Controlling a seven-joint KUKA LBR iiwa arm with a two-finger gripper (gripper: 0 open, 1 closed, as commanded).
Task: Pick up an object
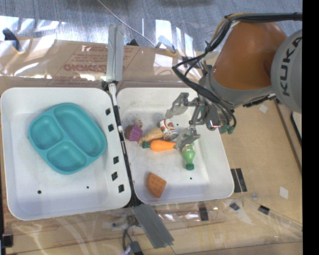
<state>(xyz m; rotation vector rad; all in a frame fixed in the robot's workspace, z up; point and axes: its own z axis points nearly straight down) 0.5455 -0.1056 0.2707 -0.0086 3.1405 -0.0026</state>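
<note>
My gripper (pixel 182 122) hangs over the middle of the right bin (pixel 218 169), open, one finger (pixel 176 108) toward the back and the other (pixel 190 137) toward the front. Just to its left lies a small white and red item (pixel 167 126), beside the gap between the fingers rather than in it. An orange carrot (pixel 162 146) lies below that. A green bottle (pixel 189 157) lies right under the front finger. A purple toy (pixel 133 133) rests near the bin's left wall, and an orange waffle piece (pixel 156 185) sits toward the front.
The left bin (pixel 21 195) holds a teal divided plate (pixel 67 137). A divider with black clips (pixel 117 142) separates the bins. The grey and orange arm (pixel 250 57) comes in from the upper right, with cables around the wrist.
</note>
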